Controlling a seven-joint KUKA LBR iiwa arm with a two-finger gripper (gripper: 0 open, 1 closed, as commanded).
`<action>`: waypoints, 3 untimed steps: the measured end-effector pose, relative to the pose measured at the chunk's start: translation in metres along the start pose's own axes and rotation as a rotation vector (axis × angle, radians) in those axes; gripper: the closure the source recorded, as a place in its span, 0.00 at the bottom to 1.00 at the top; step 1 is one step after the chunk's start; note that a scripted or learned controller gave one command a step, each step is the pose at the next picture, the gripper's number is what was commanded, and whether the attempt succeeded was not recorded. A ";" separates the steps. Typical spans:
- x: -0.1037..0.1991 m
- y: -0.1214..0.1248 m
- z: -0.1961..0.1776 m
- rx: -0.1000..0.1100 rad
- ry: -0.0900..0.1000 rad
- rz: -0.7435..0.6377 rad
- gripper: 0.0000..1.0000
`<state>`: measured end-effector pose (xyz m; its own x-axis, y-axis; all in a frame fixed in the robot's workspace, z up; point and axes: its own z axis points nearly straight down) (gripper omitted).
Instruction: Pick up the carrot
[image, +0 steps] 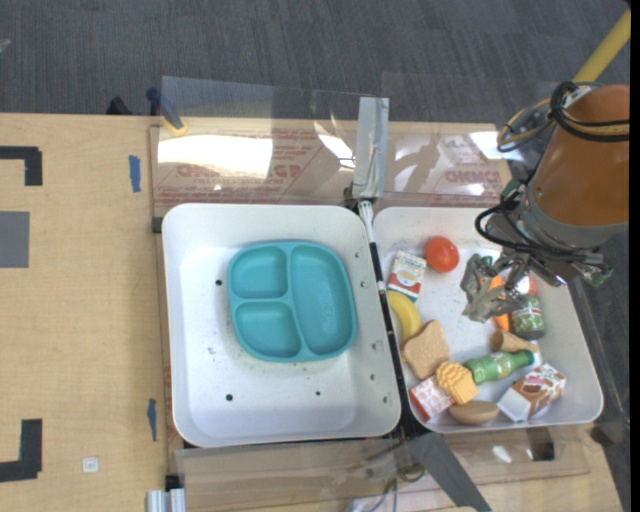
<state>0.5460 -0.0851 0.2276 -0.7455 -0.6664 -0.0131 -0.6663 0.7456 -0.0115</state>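
The carrot shows as a small orange piece in the right bin, near its upper right, largely covered by the gripper. My gripper hangs low right over it, reaching in from the right under the orange wrist band. Dark gripper parts sit on both sides of the orange piece, and I cannot tell whether it is held.
The right bin also holds a red tomato, a small carton, a banana, a bread slice, a green bottle, a green can and several more food items. A teal divided plate lies in the left bin.
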 end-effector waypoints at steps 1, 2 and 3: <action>0.029 -0.023 -0.038 -0.007 0.004 -0.337 1.00; 0.014 -0.002 0.092 -0.026 0.010 -0.439 1.00; 0.013 -0.005 0.086 -0.014 0.006 -0.437 0.00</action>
<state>0.5414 -0.0978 0.1411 -0.3935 -0.9193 -0.0039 -0.9193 0.3935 -0.0015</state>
